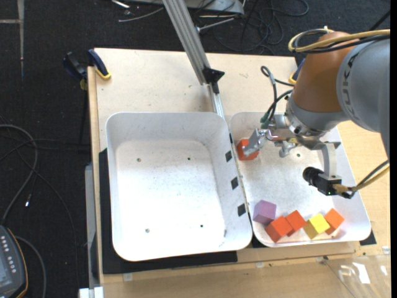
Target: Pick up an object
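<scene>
the small red-orange block (249, 148) sits at the upper left of the right shallow white bin (353, 228), close to the wall it shares with the left bin. it looks tilted, but its long axis and facing are too small and too covered to read. the grey two-finger gripper (258, 140) reaches it from the right; one metal finger (255, 138) lies across the block's top, and whether the fingers clench it or stand released cannot be told.

along the right bin's near edge lie a purple cube (265, 212), an orange-red cube (281, 227), an orange cube (295, 220), a yellow cube (319, 223) and another orange cube (334, 218), in a loose row, several touching. the left shallow white bin (115, 129) shows a speckled floor.

the grey arm with its orange band (322, 73) hides the right bin's far corner and is cut off at the right.
</scene>
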`<act>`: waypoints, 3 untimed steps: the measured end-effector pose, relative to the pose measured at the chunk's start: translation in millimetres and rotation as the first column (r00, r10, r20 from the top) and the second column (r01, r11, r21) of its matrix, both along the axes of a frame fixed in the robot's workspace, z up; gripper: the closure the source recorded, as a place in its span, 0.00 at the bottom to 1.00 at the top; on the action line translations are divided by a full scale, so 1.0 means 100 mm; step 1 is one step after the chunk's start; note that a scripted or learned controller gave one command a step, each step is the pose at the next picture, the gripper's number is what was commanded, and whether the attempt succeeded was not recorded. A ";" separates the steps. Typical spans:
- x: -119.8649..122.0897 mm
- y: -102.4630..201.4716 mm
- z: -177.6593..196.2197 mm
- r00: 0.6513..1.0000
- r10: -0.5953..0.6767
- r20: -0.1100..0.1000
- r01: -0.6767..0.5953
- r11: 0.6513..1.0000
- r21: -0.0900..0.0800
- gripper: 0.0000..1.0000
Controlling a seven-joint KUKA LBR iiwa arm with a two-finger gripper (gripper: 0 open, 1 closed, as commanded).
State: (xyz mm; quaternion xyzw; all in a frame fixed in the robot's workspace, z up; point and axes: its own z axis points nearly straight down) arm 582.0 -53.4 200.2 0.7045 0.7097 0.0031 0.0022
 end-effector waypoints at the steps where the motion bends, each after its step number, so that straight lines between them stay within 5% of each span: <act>1: -0.44 -0.05 -0.05 1.000 -0.009 -0.011 0.009 1.000 -0.001 0.00; 2: -0.51 0.19 -0.05 1.000 -0.003 -0.009 0.003 1.000 0.000 0.00; 3: -0.01 -0.25 0.30 1.000 -0.010 0.000 0.010 1.000 -0.005 0.00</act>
